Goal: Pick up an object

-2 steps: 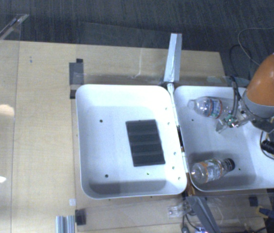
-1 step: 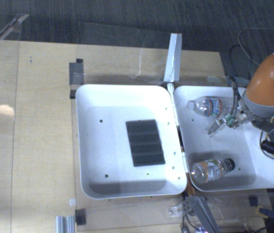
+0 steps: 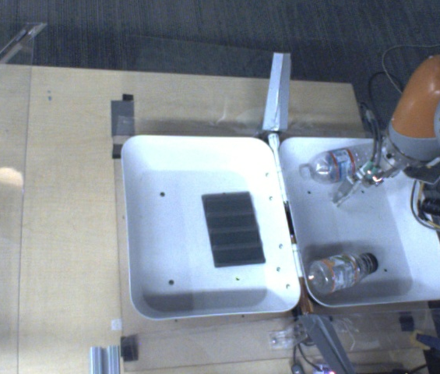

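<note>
Two clear plastic bottles lie in the right bin. One bottle rests near the bin's back left corner. The other bottle, with a dark cap, lies near the front left. A black ridged rectangular pad sits in the middle of the left bin. My gripper reaches in from the right, low over the right bin, just right of and in front of the back bottle. Its thin fingers point left and down, slightly spread, with nothing between them.
A grey upright post stands behind the seam between the bins. Cables hang by the arm at the right edge. A clear sheet covers the bench's left part. Black clamps sit at the left bin's corners.
</note>
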Robot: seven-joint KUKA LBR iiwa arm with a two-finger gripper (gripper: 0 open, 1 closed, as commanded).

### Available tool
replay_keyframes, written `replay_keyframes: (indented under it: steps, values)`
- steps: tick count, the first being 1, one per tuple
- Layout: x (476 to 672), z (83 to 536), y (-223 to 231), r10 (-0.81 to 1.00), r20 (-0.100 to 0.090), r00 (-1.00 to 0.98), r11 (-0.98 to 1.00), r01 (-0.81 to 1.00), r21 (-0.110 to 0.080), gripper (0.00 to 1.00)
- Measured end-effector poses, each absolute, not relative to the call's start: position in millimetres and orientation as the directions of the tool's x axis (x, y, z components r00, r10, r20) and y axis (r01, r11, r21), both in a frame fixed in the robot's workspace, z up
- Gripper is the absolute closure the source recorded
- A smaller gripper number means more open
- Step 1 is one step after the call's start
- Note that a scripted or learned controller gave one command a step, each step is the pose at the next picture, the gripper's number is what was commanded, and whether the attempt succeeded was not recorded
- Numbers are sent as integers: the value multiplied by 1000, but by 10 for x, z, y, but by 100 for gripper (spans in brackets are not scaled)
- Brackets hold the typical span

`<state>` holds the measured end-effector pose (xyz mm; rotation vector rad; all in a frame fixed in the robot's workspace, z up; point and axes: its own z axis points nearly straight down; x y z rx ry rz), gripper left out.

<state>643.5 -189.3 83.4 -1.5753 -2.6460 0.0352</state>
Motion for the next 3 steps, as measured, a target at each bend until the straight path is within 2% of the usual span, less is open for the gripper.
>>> replay_keyframes:
  steps: [1, 2, 3]
  values:
    - [6080, 985, -2053, 873, -3, -489, 489, 873, 4, 0]
    - [6505, 830, -2060, 868, 50, -494, 497, 866, -63, 0]
    - [6488, 936, -2142, 870, 35, -492, 493, 868, -68, 100]
